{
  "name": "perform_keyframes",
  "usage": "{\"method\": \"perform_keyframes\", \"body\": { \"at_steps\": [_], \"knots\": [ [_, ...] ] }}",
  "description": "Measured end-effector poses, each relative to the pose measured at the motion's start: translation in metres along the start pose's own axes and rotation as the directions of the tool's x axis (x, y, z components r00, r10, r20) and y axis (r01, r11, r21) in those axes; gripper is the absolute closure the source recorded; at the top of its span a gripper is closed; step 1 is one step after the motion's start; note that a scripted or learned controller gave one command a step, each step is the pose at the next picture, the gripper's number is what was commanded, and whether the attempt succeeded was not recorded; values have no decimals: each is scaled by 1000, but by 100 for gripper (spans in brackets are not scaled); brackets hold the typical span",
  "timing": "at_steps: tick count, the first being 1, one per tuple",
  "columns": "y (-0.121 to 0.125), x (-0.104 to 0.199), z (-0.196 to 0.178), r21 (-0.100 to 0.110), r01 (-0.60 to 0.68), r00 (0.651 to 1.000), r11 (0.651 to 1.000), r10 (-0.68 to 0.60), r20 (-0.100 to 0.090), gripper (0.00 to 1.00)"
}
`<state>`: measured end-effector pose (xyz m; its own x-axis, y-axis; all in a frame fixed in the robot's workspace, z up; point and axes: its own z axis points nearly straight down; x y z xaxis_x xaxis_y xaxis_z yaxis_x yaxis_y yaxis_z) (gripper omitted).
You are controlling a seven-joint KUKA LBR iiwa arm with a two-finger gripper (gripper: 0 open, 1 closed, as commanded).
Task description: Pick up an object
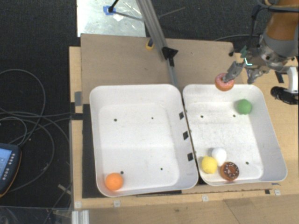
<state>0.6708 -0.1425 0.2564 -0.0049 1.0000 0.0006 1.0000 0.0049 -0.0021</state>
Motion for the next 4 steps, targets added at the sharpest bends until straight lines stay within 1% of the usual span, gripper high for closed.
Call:
{"method": "perform_keyframes", "body": {
  "at_steps": [1, 2, 4],
  "knots": [
    [1, 0, -3, -4, 2, 1000, 1000, -2, 2, 0],
    [-1, -3, 39, -1, -2, 1000, 1000, 2, 1, 0],
    [-4, 1, 164, 2, -1, 1000, 1000, 1, 0, 0]
  ]
}}
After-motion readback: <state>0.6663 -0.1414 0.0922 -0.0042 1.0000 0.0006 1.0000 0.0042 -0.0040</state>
